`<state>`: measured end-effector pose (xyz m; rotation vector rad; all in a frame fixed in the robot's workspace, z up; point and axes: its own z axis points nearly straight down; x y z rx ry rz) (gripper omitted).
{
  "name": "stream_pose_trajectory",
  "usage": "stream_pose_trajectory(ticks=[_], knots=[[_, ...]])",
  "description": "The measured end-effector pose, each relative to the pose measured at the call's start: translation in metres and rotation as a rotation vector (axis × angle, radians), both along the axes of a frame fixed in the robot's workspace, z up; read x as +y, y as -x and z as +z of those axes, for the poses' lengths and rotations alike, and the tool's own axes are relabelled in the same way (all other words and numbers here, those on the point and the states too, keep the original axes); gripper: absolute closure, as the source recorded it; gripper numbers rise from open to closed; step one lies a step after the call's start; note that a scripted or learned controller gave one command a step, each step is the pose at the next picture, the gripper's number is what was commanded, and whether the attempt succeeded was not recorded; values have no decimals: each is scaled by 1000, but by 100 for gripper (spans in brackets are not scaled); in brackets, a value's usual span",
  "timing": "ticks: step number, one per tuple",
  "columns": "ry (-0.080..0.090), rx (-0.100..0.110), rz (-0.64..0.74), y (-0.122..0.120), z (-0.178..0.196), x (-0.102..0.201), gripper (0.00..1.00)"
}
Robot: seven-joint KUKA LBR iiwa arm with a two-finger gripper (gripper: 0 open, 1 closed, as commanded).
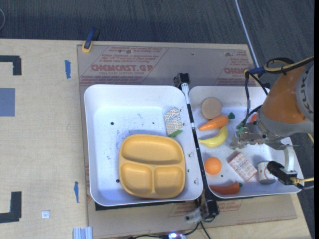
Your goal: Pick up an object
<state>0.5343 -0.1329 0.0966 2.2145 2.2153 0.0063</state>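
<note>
The hand [242,137] hovers low in the right bin [291,185], its grip state I cannot tell, with the banana [214,139] at its nine o'clock and the carton [242,166] at six, so it may pinch between them.

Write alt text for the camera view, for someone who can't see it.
A grey and orange robot arm reaches into the right bin, its gripper low beside a banana, carrot and orange. The left bin bears a yellow divided tray.
</note>
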Motion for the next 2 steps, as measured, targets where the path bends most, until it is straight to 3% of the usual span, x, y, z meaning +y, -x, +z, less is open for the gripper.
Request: stream_pose_trajectory(ticks=[1, 2], knots=[[-2, 5, 1, -36, -11, 27, 100], [-2, 4, -1, -13, -10, 37, 100]])
